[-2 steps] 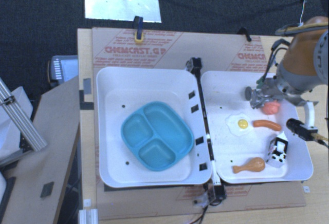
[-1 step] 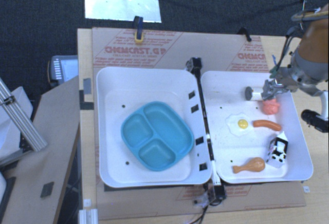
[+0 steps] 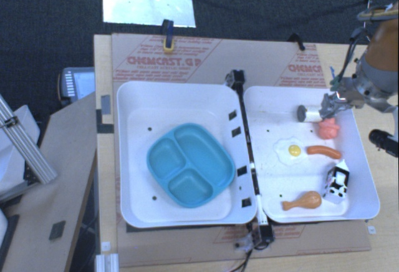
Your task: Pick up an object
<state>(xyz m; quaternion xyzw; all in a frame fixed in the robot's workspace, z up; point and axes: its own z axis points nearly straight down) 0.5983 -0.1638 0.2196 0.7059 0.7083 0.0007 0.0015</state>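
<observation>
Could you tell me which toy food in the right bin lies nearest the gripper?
The pink lump, just below the gripper; sausage, fried egg and drumstick lie farther.

A robotics lab, not a home or a kitchen. Shown by a grey arm (image 3: 380, 65) with an orange band reaching over a worktop (image 3: 206, 55) of printed board, two shallow white bins (image 3: 181, 93) clipped side by side, and toy food in the right bin: a fried egg (image 3: 290, 151), a sausage (image 3: 323, 151), a drumstick (image 3: 303, 201). Also by aluminium framing (image 3: 22, 143) at left, cables running across dark carpet (image 3: 50, 9), and a small screen (image 3: 80, 83) beside the worktop.
</observation>
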